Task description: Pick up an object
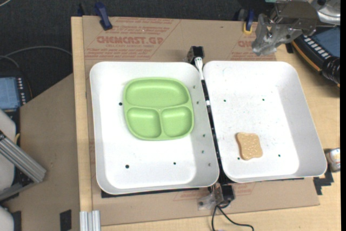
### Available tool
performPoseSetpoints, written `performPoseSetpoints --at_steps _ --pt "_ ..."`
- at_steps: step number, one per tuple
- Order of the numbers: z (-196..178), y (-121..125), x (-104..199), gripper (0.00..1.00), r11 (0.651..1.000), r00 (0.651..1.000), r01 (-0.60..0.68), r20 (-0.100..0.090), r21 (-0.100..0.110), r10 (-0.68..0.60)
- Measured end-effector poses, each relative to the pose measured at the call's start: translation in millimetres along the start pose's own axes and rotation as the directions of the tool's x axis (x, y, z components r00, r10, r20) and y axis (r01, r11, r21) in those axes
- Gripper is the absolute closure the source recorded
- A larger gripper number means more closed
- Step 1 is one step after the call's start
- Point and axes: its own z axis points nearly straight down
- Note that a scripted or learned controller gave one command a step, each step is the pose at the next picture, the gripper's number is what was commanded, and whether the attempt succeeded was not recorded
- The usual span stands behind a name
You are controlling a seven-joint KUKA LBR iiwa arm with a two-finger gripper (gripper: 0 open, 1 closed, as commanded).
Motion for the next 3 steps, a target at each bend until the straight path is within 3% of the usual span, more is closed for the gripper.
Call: performPoseSetpoints --at_steps 1,2,3 --pt "94 -3 26 1.00 1.000 1.000 0.000 0.006 0.031 0.000" --pt "74 -2 17 1.00 1.000 1.000 -0.004 0.004 0.017 0.004" --pt "108 -3 21 1.00 1.000 1.000 -0.004 0.005 0.027 0.003"
